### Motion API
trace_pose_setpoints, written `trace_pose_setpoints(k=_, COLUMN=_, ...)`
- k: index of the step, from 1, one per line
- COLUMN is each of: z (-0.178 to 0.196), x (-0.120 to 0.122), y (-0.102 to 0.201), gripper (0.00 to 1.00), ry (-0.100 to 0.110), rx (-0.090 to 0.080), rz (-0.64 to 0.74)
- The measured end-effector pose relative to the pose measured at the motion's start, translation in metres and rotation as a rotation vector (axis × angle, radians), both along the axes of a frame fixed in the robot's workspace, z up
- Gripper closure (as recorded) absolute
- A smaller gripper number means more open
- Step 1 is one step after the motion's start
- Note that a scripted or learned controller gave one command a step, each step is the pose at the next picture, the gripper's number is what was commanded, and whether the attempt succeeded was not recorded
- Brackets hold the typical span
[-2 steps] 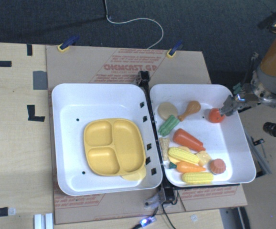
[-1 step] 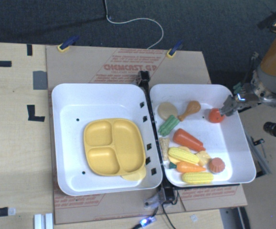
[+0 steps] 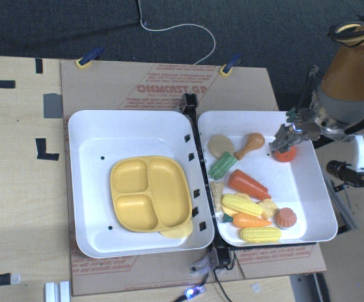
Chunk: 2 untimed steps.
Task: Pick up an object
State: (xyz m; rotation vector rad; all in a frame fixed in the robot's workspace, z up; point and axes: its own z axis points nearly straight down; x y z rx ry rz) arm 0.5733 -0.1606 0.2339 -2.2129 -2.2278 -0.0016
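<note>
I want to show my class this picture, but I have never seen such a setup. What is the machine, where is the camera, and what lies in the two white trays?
A single camera looks down at a slant on a bench. The robot arm, grey and orange, reaches in from the right; its gripper hangs over a small red toy in the right bin. That bin also contains toy food: corn cobs, a carrot, a drumstick. The left bin contains a yellow divided plate. I cannot tell whether anything is held.

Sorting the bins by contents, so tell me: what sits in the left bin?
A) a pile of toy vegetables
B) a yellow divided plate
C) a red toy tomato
B: the yellow divided plate lies in the left bin, while the toy vegetables lie in the right bin.
</note>
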Motion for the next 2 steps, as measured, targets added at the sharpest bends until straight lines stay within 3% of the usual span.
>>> trace_pose_setpoints(k=2, z=-0.021, x=-0.020, y=0.111, gripper=1.00, ry=0.004, rx=0.000, rz=0.000)
